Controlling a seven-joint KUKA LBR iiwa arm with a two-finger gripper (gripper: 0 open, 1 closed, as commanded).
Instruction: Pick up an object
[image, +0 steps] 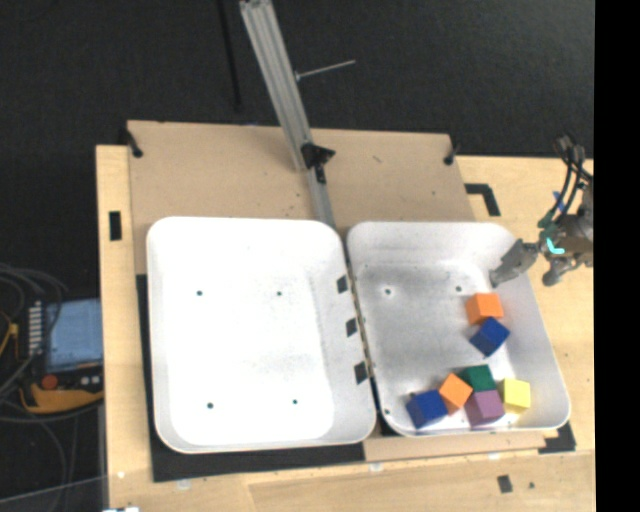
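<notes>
Several small cubes lie in the right bin (415, 320). An orange cube (486, 306) and a blue cube (489, 337) sit near its right wall. By the front wall cluster a green cube (481, 377), an orange cube (455, 390), a blue cube (427, 408), a purple cube (485, 407) and a yellow cube (516, 393). My gripper (532, 268) hangs over the bin's back right corner, open, with nothing between its fingers. It is a little above and to the right of the upper orange cube.
The left bin (240, 330) lies beside the right one, with small clips along the shared edge. A slanted metal pole (285, 90) rises behind the bins. A blue box (75, 335) and cables lie off the bench at the left.
</notes>
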